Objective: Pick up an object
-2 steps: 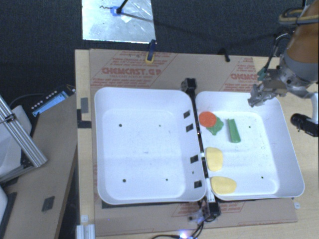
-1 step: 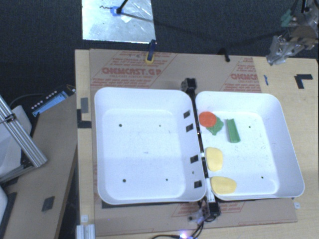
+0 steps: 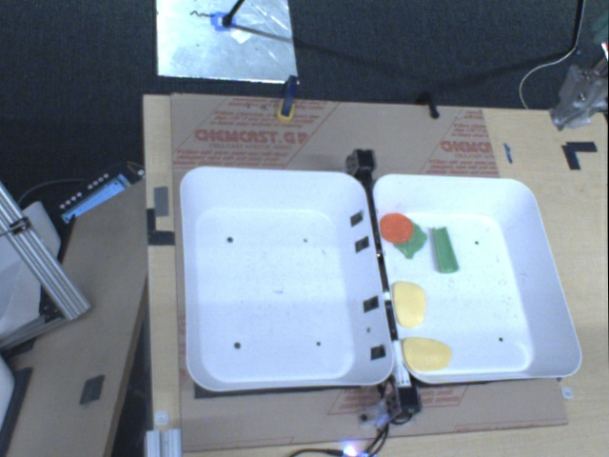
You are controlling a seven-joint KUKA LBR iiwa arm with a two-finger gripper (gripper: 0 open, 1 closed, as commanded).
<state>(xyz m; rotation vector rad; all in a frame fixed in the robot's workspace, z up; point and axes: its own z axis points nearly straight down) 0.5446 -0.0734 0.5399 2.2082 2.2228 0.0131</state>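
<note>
Nearest, in the right white bin (image 3: 533,284), a flat yellow oval piece (image 3: 426,353) lies in the near left corner, close to the wall shared with the left white bin (image 3: 276,274). Just beyond it sits a paler yellow rounded piece (image 3: 409,304), the two apart. Further back, a short green stick (image 3: 443,249) lies lengthwise. Just beside it on its left is a green leafy piece (image 3: 414,244), with an orange round piece (image 3: 396,227) touching its far edge. All five sit in the left half of the right bin. The bins rest on a brown printed cardboard sheet (image 3: 247,131) on the desk (image 3: 114,284). Farthest, at the right edge, the gripper (image 3: 580,98) hangs well apart from the bins. Jaws apart or together: cannot tell.
</note>
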